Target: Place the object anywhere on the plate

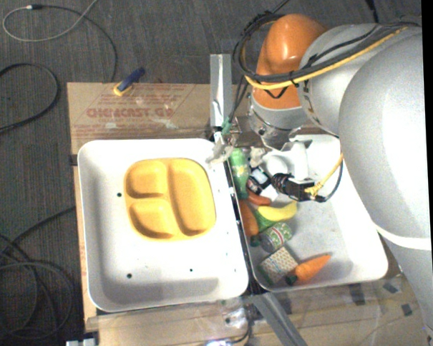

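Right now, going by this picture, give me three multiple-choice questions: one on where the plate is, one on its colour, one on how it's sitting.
1. Where is the plate?
A) in the bin on the view's left
B) in the bin on the view's right
C) on the cardboard behind the bins

2. What colour is the plate?
A) blue
B) yellow
C) red

3. How does the plate sit?
A) flipped over
B) on edge against a bin wall
C) flat, compartments up

Answers:
1 A, it lies on that bin's white floor, apart from the clutter in the other bin.
2 B, it is yellow all over.
3 C, its three hollows face the camera.
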`<state>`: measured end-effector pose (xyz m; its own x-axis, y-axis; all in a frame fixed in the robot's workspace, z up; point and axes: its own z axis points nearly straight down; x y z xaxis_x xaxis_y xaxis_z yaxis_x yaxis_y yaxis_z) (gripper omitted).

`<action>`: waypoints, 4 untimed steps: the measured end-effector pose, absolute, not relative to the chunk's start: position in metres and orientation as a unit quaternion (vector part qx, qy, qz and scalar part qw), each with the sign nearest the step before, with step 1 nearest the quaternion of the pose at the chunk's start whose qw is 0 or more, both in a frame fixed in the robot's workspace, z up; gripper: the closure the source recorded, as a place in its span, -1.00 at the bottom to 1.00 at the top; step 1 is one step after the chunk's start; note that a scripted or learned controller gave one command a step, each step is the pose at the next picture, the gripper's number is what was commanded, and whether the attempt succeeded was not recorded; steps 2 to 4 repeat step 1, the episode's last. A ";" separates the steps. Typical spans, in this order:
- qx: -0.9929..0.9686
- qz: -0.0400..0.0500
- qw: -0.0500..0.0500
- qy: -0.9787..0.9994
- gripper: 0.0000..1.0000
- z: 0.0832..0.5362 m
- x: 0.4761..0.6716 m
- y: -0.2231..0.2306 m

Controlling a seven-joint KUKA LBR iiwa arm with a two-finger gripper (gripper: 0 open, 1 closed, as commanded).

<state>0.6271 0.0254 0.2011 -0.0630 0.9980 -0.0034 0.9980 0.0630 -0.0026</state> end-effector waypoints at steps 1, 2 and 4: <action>0.684 -0.003 0.000 0.730 1.00 0.209 0.627 0.026; 0.684 -0.003 0.000 0.730 1.00 0.209 0.627 0.026; 0.684 -0.003 0.000 0.730 1.00 0.209 0.627 0.026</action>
